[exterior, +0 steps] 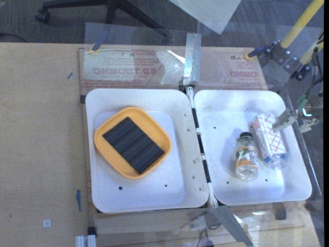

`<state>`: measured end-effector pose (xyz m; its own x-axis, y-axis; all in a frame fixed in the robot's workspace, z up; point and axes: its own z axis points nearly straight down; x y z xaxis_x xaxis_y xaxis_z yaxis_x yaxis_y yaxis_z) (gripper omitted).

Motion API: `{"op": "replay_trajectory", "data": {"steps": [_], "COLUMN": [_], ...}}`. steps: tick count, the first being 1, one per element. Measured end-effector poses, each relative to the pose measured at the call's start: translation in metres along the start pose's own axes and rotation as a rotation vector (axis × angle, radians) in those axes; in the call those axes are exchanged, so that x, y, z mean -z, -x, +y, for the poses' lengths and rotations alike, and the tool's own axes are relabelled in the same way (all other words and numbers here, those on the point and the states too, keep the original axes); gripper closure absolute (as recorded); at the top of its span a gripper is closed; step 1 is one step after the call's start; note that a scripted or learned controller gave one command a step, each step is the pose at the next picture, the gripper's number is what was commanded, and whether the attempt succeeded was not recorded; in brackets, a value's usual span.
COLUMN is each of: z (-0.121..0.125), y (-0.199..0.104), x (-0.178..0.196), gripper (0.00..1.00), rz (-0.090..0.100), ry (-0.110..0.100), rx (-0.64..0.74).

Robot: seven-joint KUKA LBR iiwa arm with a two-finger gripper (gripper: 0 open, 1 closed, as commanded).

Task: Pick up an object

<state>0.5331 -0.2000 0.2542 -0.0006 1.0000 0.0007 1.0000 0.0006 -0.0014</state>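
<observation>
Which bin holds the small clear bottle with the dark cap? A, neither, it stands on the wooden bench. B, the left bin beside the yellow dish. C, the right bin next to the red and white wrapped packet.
C: the bottle lies in the right bin, just left of the red and white packet.

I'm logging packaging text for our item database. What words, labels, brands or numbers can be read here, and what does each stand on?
"CHEMCAST GS", faint red and mirrored: clear sheet behind the left bin.
Similar red print, too blurred to read: clear sheet behind the right bin.
Label on the small bottle: too small to read.
Red-patterned packet: no legible words.
</observation>
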Motion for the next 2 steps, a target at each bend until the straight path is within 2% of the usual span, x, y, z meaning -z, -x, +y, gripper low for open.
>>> {"op": "replay_trajectory", "data": {"steps": [1,2], "z": [-0.008,0.014], "y": [-0.003,-0.058], "x": [-0.139,-0.149], "gripper": [0.00,0.00], "rz": [-0.002,-0.022], "ry": [0.004,0.029], "rx": [-0.018,-0.050]}}
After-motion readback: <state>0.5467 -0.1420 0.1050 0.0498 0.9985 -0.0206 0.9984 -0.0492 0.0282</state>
